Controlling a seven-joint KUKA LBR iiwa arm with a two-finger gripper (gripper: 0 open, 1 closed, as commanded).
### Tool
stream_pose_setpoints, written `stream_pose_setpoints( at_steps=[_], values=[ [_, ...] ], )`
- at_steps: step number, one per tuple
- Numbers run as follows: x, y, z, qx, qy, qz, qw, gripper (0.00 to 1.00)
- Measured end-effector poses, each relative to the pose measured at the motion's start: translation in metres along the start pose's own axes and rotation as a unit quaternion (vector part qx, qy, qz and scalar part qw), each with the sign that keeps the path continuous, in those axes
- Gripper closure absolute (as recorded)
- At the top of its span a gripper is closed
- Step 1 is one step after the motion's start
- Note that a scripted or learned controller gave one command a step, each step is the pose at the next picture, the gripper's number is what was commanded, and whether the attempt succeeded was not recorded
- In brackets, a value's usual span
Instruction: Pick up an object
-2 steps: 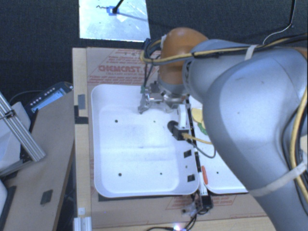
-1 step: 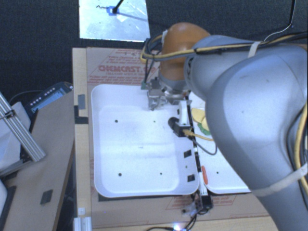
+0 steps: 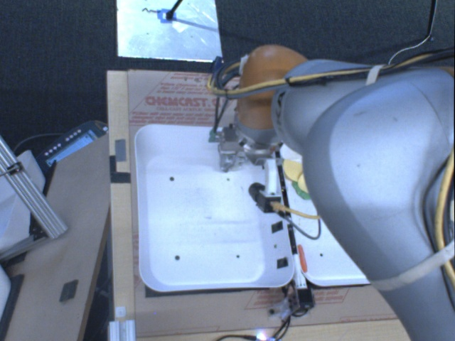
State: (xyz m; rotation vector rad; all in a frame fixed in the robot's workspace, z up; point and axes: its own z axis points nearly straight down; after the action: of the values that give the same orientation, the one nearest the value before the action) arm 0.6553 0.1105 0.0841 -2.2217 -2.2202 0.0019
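My gripper point(image 3: 229, 163) hangs low over the left bin point(image 3: 153, 190), whether clamped I cannot tell; I judge I'm reaching, needing an object beneath me.

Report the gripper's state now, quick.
Gripper: low over the far edge of the left bin; open or shut cannot be told, and nothing is seen held in it.
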Motion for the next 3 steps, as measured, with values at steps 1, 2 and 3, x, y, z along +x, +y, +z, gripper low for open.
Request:
stream_pose_setpoints(
  at_steps=[1,2,3],
  values=[
    [-0.075,0.016,-0.109,-0.007,-0.001,0.002,1.0000,1.00],
    [-0.102,0.015,-0.237,-0.009,0.000,0.000,1.0000,1.00],
    [0.000,0.013,-0.340,-0.008,0.003,-0.008,0.9999,1.00]
  ],
)
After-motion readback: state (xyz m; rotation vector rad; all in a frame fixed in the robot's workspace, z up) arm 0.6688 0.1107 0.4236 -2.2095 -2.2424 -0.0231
